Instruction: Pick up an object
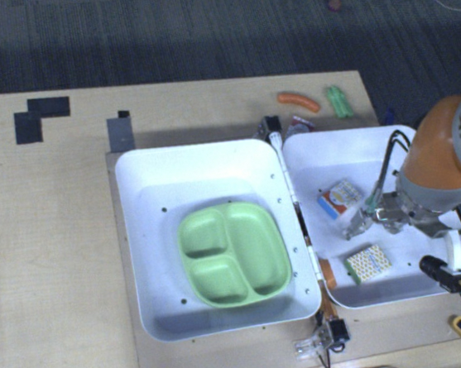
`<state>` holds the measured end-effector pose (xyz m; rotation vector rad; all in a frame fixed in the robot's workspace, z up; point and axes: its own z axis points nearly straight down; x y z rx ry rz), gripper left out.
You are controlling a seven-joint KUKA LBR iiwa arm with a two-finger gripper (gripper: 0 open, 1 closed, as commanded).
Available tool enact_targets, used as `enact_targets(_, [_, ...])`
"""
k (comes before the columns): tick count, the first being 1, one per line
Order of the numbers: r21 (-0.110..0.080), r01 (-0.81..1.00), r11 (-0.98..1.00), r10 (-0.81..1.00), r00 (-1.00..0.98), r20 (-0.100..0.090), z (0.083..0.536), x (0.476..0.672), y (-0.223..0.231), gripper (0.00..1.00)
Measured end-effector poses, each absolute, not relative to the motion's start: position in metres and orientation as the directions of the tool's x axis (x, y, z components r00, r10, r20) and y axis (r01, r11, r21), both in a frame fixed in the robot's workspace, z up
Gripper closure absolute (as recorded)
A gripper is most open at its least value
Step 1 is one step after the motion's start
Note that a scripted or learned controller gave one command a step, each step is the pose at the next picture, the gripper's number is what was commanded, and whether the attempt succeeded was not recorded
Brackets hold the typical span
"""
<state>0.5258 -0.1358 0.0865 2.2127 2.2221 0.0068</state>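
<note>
Over the right-hand shallow white bin (392, 138) my grey arm with its orange band (439, 153) reaches in from the right, and my hand (362, 223) hangs low among the things lying there; whether it is released or clenched I cannot tell from this slant. Just to the upper left of my hand lies a small clear packet with orange and blue print (337, 198), close beside my hand, though I cannot say if we touch. Below my hand, near the bin's front wall, rests a flat square packet with a speckled green and yellow pattern (368, 263), apart from me. Beside this bin, the left-hand shallow white bin (149, 231) carries a pale green plastic tray with three compartments (233, 253). Beyond both bins, on the wooden tabletop (49, 268), lie a small orange sausage-shaped toy (299, 101) and a short green ridged piece (338, 101), near each other.
</note>
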Motion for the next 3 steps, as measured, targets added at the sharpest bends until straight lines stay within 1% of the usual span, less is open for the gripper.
enact_targets(1, [0.012,1.000,0.003,1.000,-0.003,-0.003,0.087,0.490,-0.099,0.00])
enact_targets(2, [0.018,1.000,0.005,1.000,-0.005,-0.004,0.098,0.492,-0.099,1.00])
enact_targets(3, [0.018,1.000,0.005,1.000,-0.005,-0.004,0.098,0.492,-0.099,0.00])
